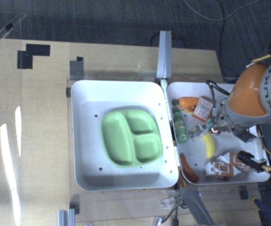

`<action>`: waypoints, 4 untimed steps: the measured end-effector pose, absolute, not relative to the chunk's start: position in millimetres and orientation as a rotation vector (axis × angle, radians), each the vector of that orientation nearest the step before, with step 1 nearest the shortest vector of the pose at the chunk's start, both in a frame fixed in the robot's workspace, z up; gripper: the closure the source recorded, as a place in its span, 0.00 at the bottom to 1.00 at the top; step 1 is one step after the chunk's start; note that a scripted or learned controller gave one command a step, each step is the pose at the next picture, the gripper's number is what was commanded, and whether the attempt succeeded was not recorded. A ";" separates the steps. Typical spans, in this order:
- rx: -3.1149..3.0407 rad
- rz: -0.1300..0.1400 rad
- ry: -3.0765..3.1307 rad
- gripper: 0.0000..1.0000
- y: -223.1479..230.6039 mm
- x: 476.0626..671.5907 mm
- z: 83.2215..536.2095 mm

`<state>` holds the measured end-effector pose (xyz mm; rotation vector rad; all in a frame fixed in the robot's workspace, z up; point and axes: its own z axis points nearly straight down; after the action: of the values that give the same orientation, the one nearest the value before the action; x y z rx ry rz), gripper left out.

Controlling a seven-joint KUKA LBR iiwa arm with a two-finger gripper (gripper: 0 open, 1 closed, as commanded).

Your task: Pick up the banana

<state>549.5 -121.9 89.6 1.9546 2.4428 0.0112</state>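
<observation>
**A:** We see two shallow white bins side by side on the pale wooden bench. What sits in the left white bin?

**B:** We see a light green plastic tray with three sections lying in the middle of it.

**A:** And where is the yellow curved banana?

**B:** We find it in the right white bin, near the middle. The grey arm with the orange band comes in from the right, and its two-finger gripper is just above the top end of the banana.

**A:** Are the fingers apart or together?

**B:** We cannot tell. They are too small and dark. We do not see the banana between them.

**A:** What else is in that bin?

**B:** We see a green plastic bottle by the left wall, an orange carrot-shaped thing at the back, a small red and white packet beside it, a brown sausage-shaped thing at the front, and a brown and white box to its right.
</observation>
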 end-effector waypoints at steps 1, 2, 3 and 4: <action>1.950 0.017 2.442 1.00 -120.8 551.9 101.8; 1.399 0.004 2.807 1.00 -110.8 520.7 112.2; 1.345 0.006 2.829 1.00 -60.9 586.8 216.6; 1.091 0.002 2.939 1.00 -153.0 599.4 137.7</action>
<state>599.4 -153.0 137.7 1.0912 2.9390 0.0022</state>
